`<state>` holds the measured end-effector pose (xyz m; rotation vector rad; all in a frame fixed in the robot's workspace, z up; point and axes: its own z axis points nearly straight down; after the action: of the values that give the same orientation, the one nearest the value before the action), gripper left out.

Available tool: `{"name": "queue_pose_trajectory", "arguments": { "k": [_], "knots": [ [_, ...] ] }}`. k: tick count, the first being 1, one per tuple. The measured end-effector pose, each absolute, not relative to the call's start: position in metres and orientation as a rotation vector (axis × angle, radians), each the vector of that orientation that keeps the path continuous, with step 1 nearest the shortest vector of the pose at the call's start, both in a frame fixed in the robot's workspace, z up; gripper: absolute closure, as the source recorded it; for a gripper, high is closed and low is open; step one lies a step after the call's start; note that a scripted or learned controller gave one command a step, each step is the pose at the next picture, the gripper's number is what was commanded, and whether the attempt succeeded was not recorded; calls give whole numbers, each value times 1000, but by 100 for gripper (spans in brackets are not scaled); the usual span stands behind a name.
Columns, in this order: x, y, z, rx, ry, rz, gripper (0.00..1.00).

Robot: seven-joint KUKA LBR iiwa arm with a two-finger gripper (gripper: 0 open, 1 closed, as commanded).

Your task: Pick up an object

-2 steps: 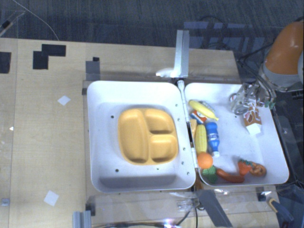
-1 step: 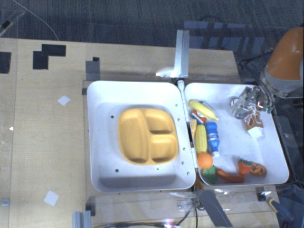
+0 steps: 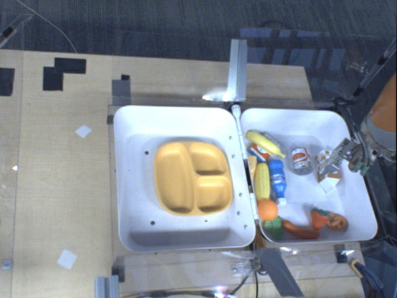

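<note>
A yellow divided tray [image 3: 191, 177] is sat in the middle of the left bin [image 3: 133, 166]. Over in the right bin [image 3: 298, 126], a banana [image 3: 265, 143], a corn cob [image 3: 262, 179], a blue bottle [image 3: 277, 180] and an orange [image 3: 268, 210] are bunched along its left wall. A small can [image 3: 301, 159] is parked mid-bin, and a red-orange toy [image 3: 327, 220] is left near the front. The gripper [image 3: 338, 156] is lowered at the right side, just over a small brown-and-white item [image 3: 328, 174]. How far it's spread, or whether anything's gripped, can't be told.
</note>
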<state>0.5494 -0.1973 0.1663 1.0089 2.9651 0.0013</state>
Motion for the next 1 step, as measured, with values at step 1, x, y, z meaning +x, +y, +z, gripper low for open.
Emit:
{"name": "queue_pose_trajectory", "arguments": {
  "k": [1],
  "knots": [
    [512,-170,139,589,3081,1,100]
  ]
}}
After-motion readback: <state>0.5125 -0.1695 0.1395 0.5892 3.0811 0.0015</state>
